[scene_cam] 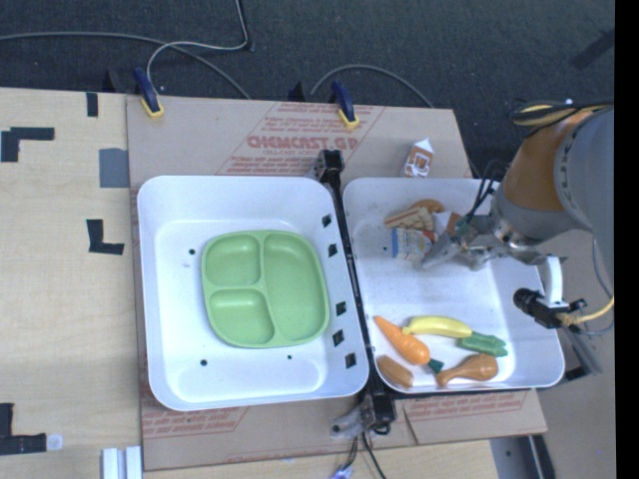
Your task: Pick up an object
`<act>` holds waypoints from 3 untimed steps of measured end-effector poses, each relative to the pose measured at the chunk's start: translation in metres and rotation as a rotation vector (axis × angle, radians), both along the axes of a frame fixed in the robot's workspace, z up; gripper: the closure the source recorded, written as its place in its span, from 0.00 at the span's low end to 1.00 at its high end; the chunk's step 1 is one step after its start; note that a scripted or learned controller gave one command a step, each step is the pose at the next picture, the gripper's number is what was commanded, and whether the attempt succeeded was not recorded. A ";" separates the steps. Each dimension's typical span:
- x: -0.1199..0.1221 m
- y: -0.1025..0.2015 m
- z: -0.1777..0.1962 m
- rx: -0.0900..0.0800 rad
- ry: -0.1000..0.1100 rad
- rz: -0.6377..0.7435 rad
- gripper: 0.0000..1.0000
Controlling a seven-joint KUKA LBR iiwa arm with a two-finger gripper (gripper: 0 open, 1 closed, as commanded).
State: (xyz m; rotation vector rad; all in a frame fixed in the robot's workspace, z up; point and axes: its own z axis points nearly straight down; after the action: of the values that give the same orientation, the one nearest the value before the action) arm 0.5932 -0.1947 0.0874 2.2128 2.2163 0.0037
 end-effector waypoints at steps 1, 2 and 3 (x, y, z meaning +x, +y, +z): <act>0.058 0.045 -0.004 0.004 0.036 -0.007 0.00; 0.023 -0.010 0.015 0.003 0.010 -0.002 0.00; 0.066 0.018 -0.002 0.001 0.055 -0.014 0.00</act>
State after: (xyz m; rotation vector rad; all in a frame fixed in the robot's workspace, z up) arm 0.6588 -0.1766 0.0851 2.2565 2.2281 -0.0567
